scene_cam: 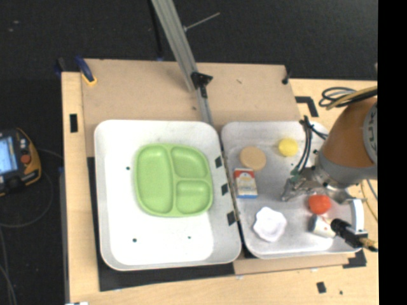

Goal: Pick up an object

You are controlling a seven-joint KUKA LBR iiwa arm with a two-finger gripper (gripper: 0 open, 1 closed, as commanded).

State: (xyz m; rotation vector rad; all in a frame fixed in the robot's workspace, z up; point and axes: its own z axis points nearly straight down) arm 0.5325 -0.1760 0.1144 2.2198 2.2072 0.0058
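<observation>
Over the right bin: the pincer [297,189] hangs low above the bin floor, right of the middle; the grey arm [348,146] with its orange band reaches in from the right
Pincer state: cannot tell how far open it is, nor whether it has hold of anything; the view from above is too coarse there
Red object [319,203]: small and rounded; on the bin floor just beside the pincer, at its lower right; whether the two touch I cannot tell
Yellow object [288,147]: small and rounded; near the far wall of the right bin, apart from the pincer
Tan disc [253,157]: flat and round; left of the yellow object, apart from it
Small carton [245,183]: red and white; just below the tan disc, near the bin's left wall
White crumpled thing [269,224]: towards the near wall; well apart from the pincer
Right bin [267,132]: shallow, white; holds all five loose things
Left bin [114,234]: shallow, white; a green divided plate [173,180] with three compartments lies near its middle
Bench [159,88]: tan board; both bins sit side by side on it
</observation>
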